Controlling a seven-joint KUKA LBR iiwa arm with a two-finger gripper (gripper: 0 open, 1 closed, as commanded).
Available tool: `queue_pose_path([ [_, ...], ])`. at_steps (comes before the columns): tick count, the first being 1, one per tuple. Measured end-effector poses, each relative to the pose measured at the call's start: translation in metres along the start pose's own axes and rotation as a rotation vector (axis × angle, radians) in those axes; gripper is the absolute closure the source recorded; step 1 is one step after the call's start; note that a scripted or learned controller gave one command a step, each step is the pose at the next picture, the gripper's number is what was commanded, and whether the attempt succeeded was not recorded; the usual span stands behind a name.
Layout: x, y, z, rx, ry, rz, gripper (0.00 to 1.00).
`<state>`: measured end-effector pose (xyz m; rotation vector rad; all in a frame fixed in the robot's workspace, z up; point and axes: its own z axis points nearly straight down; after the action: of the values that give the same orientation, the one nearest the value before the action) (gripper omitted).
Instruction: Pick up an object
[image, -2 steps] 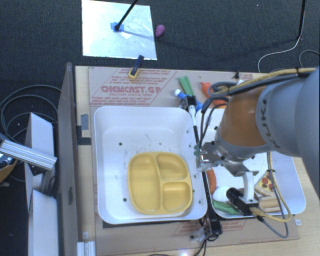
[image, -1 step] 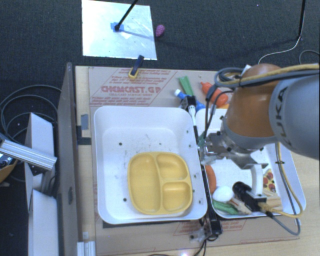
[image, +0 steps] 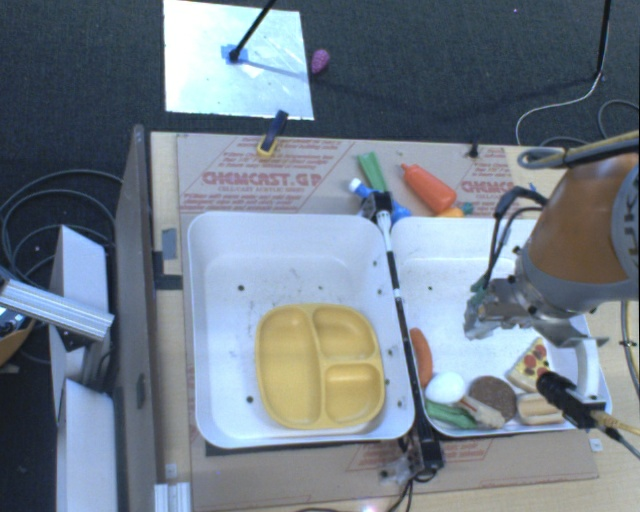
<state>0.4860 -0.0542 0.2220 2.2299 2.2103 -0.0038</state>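
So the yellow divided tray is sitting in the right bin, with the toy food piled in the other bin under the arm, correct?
Not quite. The camera view shows the yellow divided tray in the left bin, not the right one. The rest holds: the toy food lies along the near edge of the right bin, where the arm reaches in.

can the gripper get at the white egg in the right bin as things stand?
Probably yes. The gripper hovers over the right bin, and the white egg lies uncovered near the bin's front. The orange sausage and green bean crowd it, so a clean grasp looks uncertain.
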Motion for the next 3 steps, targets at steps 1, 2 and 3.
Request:
queue_pose_path([
  [1,0.057,0.000,0.016,0.001,0.005,-0.017,1.00],
  [2,0.106,-0.001,0.039,0.002,0.005,-0.018,1.00],
  [3,0.103,0.000,0.038,0.000,0.003,-0.012,0.00],
])
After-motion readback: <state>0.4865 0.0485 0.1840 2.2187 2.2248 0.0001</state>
